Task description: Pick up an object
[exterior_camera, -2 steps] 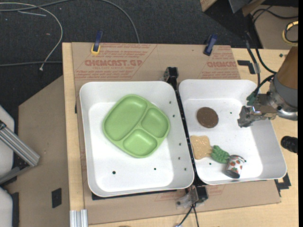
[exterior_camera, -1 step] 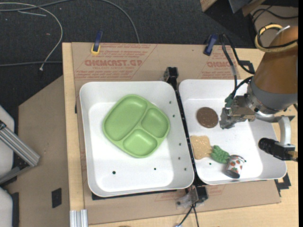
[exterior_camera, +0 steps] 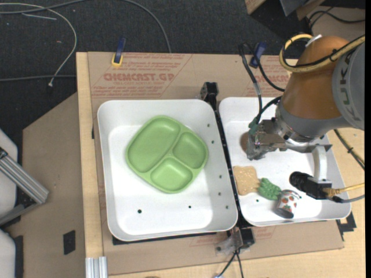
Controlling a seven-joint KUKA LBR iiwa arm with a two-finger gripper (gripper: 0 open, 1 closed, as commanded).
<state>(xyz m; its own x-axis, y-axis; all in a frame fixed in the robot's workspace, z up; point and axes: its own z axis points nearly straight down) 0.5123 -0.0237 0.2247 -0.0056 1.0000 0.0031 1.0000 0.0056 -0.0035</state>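
Red print "CHEMCAST GP" on cardboard sheet [exterior_camera: 139, 74] under bins; part-seen "UK" on arm [exterior_camera: 353, 97].

Grey arm [exterior_camera: 348, 91] — broad orange band [exterior_camera: 316, 77], yellow and black cables [exterior_camera: 293, 42].

green plate [exterior_camera: 167, 153], white bins [exterior_camera: 110, 155], tan toast [exterior_camera: 246, 180], orange band [exterior_camera: 316, 77]

Objects I can pick: a green three-compartment plate [exterior_camera: 167, 153], lying flat, rotated, mid left bin. In the right bin, toward 6 o'clock: a flat tan slab [exterior_camera: 246, 180], a green knobbly piece [exterior_camera: 268, 189] touching it at 3 o'clock, then a small grey-white-red item [exterior_camera: 287, 204].
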